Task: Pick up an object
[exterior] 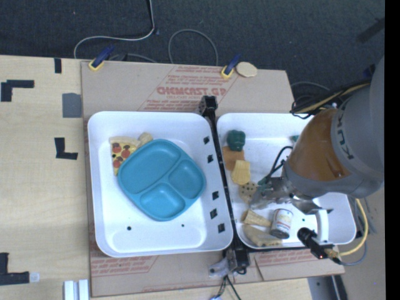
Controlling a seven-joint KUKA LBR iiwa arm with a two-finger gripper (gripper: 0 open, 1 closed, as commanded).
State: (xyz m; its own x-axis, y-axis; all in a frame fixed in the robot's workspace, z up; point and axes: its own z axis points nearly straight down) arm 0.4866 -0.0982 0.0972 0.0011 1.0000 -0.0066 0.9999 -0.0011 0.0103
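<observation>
Tool [261, 191] low in right bin [281, 125], among objects.

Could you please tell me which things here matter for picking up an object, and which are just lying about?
Belong to the job:
tool, low in the right bin
small can
tan blocks
dark green piece

Just lying about:
blue divided plate in the left bin
toy pizza slice beside the plate
cardboard sheet
yellow clamps

The cardboard sheet [187, 92] under the bins bears red print, roughly "CHEMCAST GP", not fully legible.
</observation>
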